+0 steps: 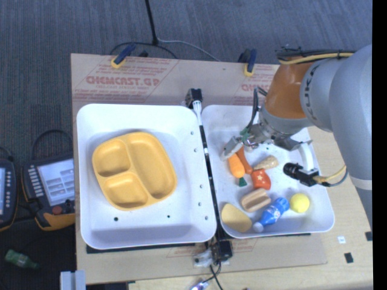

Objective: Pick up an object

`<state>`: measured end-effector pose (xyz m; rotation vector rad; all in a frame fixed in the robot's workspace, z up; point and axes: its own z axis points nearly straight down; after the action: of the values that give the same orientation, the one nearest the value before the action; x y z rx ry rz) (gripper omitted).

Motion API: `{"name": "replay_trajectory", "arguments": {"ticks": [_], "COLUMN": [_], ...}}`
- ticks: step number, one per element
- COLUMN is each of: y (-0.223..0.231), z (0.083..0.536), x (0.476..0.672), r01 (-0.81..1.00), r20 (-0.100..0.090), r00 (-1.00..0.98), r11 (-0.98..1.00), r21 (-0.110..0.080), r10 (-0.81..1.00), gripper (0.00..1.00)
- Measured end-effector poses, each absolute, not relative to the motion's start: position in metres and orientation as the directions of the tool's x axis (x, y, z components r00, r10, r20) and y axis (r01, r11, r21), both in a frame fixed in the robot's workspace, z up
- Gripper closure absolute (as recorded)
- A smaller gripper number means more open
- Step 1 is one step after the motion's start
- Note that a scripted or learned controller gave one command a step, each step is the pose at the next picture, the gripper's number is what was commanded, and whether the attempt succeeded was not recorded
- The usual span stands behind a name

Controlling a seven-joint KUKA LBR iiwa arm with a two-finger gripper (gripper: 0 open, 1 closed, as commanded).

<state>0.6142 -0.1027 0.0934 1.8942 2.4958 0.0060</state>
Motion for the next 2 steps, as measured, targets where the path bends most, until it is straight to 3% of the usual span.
{"name": "replay_trajectory", "arguments": {"ticks": [1,2], "y": [-0.103,-0.027], "z": [0.109,0.185], "x": [0.619,0.582], "r01": [0.963,0.941], "r20": [-0.011,-0.001], "r00": [-0.269,-0.340], "r11": [0.269,0.340], "r21": [0.025,0.002], "r10": [0.963,0.941], "gripper": [1.00,1.00]}}
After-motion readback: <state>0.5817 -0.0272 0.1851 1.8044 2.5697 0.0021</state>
